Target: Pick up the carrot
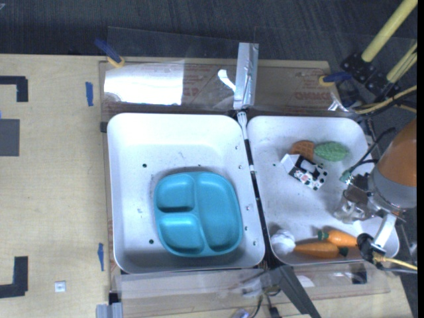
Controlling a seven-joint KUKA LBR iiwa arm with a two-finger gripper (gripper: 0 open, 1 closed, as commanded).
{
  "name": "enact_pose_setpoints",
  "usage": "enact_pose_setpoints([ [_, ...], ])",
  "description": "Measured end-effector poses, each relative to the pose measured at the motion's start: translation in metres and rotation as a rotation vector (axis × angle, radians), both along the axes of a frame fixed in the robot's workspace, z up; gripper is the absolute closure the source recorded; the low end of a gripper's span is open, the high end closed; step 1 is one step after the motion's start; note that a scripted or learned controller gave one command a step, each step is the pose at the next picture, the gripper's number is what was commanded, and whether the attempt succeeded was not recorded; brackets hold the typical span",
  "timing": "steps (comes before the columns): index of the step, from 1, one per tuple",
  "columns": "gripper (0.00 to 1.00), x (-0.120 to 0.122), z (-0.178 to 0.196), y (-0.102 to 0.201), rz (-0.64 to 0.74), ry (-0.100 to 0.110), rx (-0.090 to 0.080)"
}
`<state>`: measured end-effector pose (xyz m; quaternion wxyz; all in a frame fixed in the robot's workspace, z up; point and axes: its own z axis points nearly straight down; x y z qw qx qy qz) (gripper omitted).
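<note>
The carrot [343,238] is bright orange with a small green stub at its left end. It lies along the front edge of the right bin [271,197], near the front right corner. My gripper [349,207] hangs at the right side of this bin, just behind the carrot and slightly to its right. Nothing shows between its tips. The grey wrist with its orange band [401,164] reaches in from the right edge and covers the bin's right wall.
A darker orange long vegetable [315,248] lies beside the carrot at the front wall, with a white round piece [283,242] at its left end. Further back are a brown bun [303,148], a green leafy piece [331,152] and a small white-and-black item [306,172]. The left bin holds a blue divided plate [197,212].
</note>
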<state>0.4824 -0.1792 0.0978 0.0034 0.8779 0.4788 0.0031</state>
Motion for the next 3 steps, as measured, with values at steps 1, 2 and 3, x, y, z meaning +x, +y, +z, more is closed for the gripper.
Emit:
enact_pose_setpoints([
  [1, 1.0, -0.0007, -0.0104, -0.0295, -0.133, 0.004, 0.006],
  [2, 1.0, 0.0, -0.0007, -0.0287, -0.13, 0.003, 0.005],
  [3, 1.0, -0.0012, -0.0099, -0.0351, -0.127, 0.007, 0.011],
])
